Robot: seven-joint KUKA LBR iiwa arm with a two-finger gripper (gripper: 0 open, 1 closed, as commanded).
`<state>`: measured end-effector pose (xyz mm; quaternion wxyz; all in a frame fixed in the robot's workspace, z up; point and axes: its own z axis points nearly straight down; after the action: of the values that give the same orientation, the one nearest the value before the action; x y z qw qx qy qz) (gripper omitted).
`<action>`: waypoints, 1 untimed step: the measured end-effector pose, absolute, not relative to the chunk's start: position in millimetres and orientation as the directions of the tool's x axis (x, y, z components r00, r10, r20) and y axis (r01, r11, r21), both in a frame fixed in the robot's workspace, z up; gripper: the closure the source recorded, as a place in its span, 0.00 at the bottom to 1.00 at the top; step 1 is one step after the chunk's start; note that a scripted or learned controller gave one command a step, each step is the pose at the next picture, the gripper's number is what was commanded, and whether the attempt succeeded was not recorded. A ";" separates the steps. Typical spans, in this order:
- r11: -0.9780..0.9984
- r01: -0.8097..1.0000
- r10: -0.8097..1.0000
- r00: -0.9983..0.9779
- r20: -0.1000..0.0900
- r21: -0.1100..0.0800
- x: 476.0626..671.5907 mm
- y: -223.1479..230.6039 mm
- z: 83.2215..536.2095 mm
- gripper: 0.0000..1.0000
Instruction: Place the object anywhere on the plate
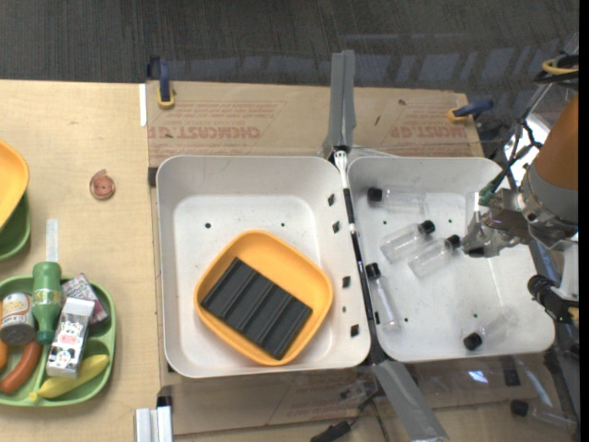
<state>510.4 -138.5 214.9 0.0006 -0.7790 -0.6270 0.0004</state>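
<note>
Claw [479, 240] sits over the right bin [442, 325], near its right wall, low by the clear vials; can't tell its state from this angle, metal parts blur together. Arm's orange band [560, 145] at the right edge of view. Clear plastic vials with black caps scattered in the right bin: one pair mid-bin [411, 244] just left of the claw, one near the far-left corner [386, 194], one by the near-right corner [483, 333], one along the left wall [382, 304]. None visibly between the claw's tips.

Left bin [244, 187] holds the yellow plate [315, 284], tilted square, near-centre. Black ribbed tray [257, 307] lies on the plate, well apart from the claw.

Surface left of the bins: green tray [101, 362] with toy food and a green bottle [45, 296], small pink disc [102, 185], yellow dish [9, 182] at the left edge.
</note>
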 end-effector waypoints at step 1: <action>-0.056 0.998 0.998 0.056 0.000 -0.004 510.3 -123.9 182.8 1.00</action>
<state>510.3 -123.9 182.8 0.0016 -0.7266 -0.6870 0.0016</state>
